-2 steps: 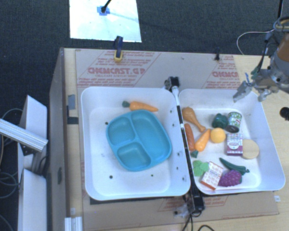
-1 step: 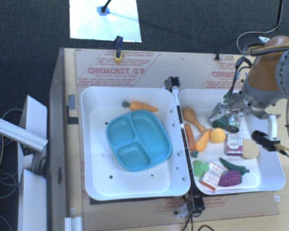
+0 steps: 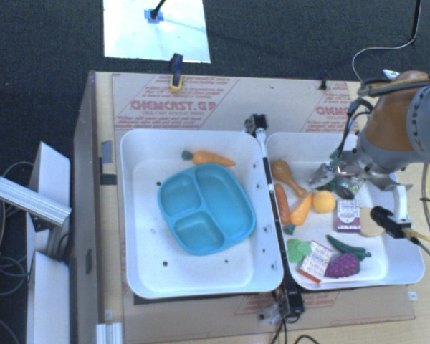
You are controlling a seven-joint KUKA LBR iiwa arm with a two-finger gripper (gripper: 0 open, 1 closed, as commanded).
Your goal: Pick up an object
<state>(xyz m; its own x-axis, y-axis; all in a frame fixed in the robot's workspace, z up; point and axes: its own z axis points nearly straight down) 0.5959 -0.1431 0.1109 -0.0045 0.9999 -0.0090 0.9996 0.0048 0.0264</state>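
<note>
Low over the right bin, the end effector point(image 3: 335, 175) hangs at the end of a grey arm point(image 3: 405, 131) with an orange band, reaching in from the right. Its tips sit among the toys at the bin's upper middle, and whether they are spread or pressed together cannot be told from this angle; nothing can be seen pinched between them.

Seen from the single camera above the counter point(image 3: 201, 102), two shallow white bins lie side by side. The left bin point(image 3: 140, 192) holds a blue divided plate point(image 3: 206, 209) in its middle and an orange carrot point(image 3: 209, 158) near its far wall, apart from the plate.

The right bin point(image 3: 405, 264) is crowded with toy food. A yellow lemon point(image 3: 324, 202) lies just below the end effector, with a second carrot point(image 3: 299, 209) touching its left side. A brown drumstick point(image 3: 285, 173) sits up and to the left. Further toward the near edge are a small red and white carton point(image 3: 348, 216), a green broccoli piece point(image 3: 298, 250), a bunch of purple grapes point(image 3: 342, 265) and a dark green pepper point(image 3: 346, 246).

The step in hand looks like the descent toward a grasp, with the lemon or whatever lies under the tips as the likely target. Next, the tips would need to close firmly on one item, then lift straight up clear of its neighbours
</note>
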